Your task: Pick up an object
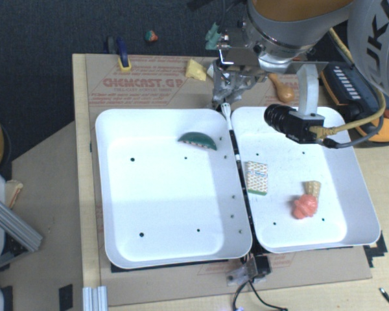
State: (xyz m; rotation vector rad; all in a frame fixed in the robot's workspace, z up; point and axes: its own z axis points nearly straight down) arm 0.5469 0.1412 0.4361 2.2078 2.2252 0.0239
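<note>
The left white bin (110,173) holds a dark green half-disc (198,140) near its far right corner. In the right white bin (353,173) lie a small patterned packet (257,177) by the left wall and a pink and tan toy (305,203) toward the front. My gripper (225,96) hangs at the far edge, over the seam between the two bins, just right of the green half-disc and above it in the view. I see nothing in its grasp.
A black cylinder (292,123) on the arm overhangs the far part of the right bin. Behind the bins on the cardboard lie a yellow piece (196,70), an orange-brown object (284,89) and a blue and yellow clamp (123,56).
</note>
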